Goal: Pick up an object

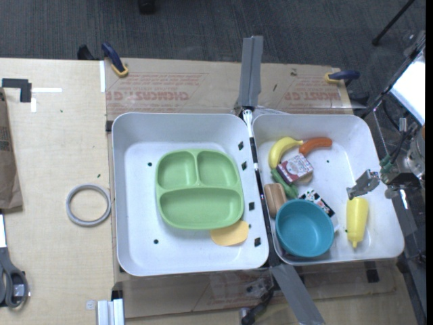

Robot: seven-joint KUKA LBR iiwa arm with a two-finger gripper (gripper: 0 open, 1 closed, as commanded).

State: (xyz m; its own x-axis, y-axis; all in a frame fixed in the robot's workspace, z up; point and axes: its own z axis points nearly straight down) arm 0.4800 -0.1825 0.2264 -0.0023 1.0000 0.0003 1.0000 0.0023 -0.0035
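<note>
Yellow plastic corn-cob-shaped toy (356,219) lies at lower right of frame, in the right white bin (338,124), close to that bin's right wall, long axis roughly up-down in frame. It looks like the nearest candidate for the pick. Pincer (363,185) sits just above the toy's top end in frame, reaching in from the right edge; grey metal finger tip close to the toy, can't tell if touching. Can't tell if the pincer is apart or together, too small and partly hidden by arm hardware. Nothing seen held between it.

To do the step well, as I judge it: centre over the toy's middle rather than its tip, close across the narrow width, come straight down. The bin wall on the right leaves little room, so keep clear of the rim. The toy is rounded and smooth-looking, so an off-centre squeeze would likely make it roll or squirt out.

Other stuff in the same bin: blue round plastic bowl (305,229) left of the toy, well apart from the pincer; yellow banana (282,149) and orange carrot-like piece (316,144) at upper middle. Green divided plastic plate (199,188) in the left white bin (128,202). Grey tape ring (88,204) on the wooden tabletop (54,154) at left
</note>
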